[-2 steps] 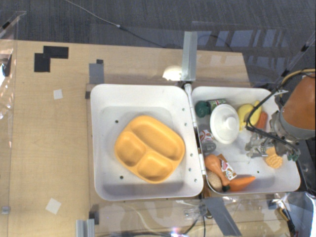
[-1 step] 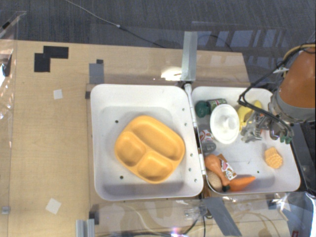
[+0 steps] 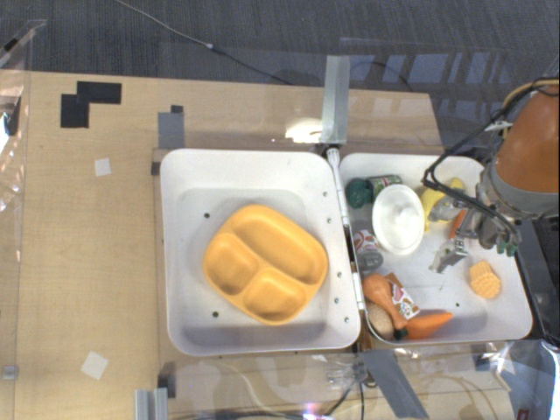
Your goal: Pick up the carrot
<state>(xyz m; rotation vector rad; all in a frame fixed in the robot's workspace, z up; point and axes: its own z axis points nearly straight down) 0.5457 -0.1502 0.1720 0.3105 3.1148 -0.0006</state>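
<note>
The carrot (image 3: 428,324) lies along the front edge of the right bin (image 3: 516,322). It is orange, its pointed tip faces right, and its dark stem end touches a snack packet (image 3: 403,302). My gripper (image 3: 449,259) hangs over the middle-right of the same bin, behind the carrot and a little to its right, clearly apart from it. Its fingers look slightly spread, with nothing between them. The grey arm with its orange band (image 3: 534,147) comes in from the right.
Also in the right bin are a white bowl (image 3: 398,219), a green can (image 3: 372,188), a yellow fruit (image 3: 435,201), a ridged yellow piece (image 3: 484,280) and an orange item (image 3: 378,289) under the packet. In the left bin (image 3: 184,322) sits a yellow divided plate (image 3: 265,262).
</note>
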